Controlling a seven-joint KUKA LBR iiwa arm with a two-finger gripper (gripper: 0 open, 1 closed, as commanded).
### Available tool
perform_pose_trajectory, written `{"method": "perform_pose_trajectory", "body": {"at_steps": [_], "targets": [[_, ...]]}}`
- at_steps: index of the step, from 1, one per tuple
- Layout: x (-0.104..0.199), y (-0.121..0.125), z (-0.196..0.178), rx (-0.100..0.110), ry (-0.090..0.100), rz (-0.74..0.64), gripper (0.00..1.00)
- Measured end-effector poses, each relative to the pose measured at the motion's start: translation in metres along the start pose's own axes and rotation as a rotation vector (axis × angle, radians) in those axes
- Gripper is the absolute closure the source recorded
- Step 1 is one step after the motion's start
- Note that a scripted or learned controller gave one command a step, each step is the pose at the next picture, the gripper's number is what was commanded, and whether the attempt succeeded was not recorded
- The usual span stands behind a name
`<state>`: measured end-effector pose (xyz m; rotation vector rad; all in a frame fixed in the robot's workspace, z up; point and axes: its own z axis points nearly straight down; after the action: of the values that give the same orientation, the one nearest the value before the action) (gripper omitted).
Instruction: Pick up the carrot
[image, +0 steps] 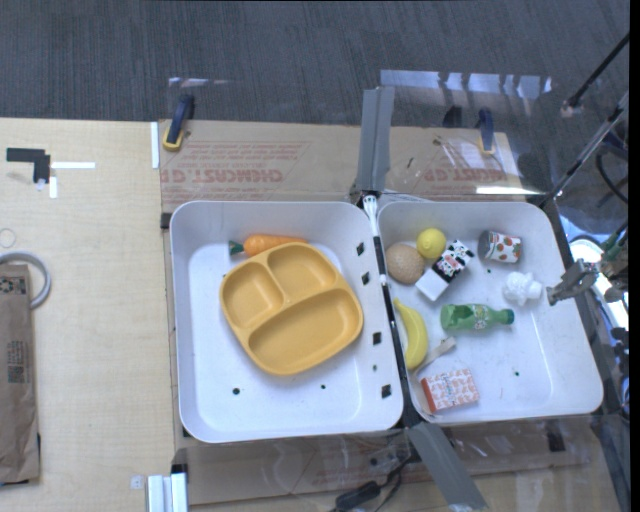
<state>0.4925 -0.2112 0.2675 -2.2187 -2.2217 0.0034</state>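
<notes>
The carrot (265, 243) is small and orange with a green top. It lies in the left bin (200, 330), near the far wall, right against the back edge of a yellow divided plate (292, 308). My gripper (567, 286) is at the right rim of the right bin (560, 370), far from the carrot. Little of it is in view, and nothing is visible between its tips.
The right bin holds a brown round fruit (405, 263), a lemon (431, 242), a black-and-white carton (447, 268), a printed can (500, 247), a white lump (521, 289), a green bottle (476, 317), a banana (413, 335) and a red box (449, 389).
</notes>
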Motion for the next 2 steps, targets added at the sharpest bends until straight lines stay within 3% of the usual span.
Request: {"method": "perform_pose_trajectory", "body": {"at_steps": [1, 2], "targets": [[0.024, 0.025, 0.04, 0.0, 0.0, 0.06, 0.0], [0.011, 0.018, 0.07, 0.0, 0.0, 0.073, 0.0]]}}
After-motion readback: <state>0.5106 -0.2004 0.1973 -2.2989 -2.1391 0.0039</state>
